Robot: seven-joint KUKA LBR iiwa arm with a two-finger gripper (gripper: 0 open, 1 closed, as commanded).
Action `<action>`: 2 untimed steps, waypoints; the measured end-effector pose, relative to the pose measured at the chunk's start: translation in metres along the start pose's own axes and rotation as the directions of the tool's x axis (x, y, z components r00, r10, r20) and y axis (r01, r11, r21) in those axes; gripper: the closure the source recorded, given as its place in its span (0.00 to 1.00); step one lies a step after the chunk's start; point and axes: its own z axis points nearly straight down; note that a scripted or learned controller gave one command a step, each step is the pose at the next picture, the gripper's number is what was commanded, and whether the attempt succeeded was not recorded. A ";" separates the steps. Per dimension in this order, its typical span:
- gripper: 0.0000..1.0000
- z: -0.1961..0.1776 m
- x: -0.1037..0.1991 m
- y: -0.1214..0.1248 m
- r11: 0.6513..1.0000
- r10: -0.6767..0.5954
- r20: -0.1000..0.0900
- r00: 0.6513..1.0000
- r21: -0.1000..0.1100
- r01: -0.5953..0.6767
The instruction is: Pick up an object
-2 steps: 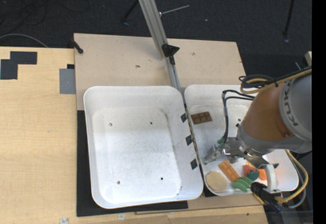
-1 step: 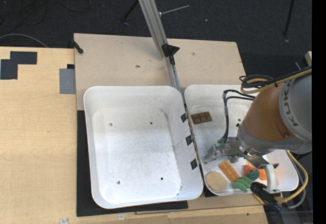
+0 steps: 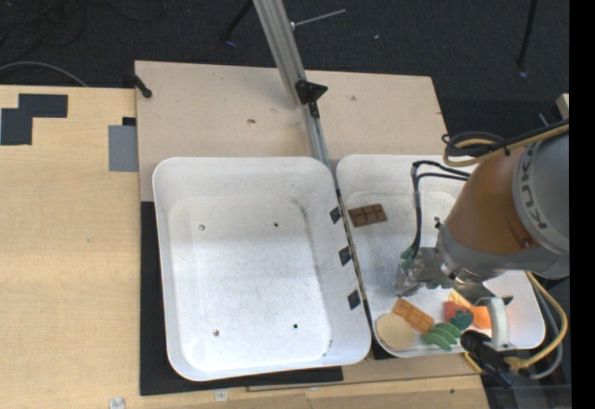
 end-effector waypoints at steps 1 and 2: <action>1.00 -0.061 0.000 -0.004 1.000 -0.013 0.002 1.000 -0.005 0.013; 1.00 -0.111 0.008 0.002 1.000 -0.014 0.002 1.000 -0.005 0.014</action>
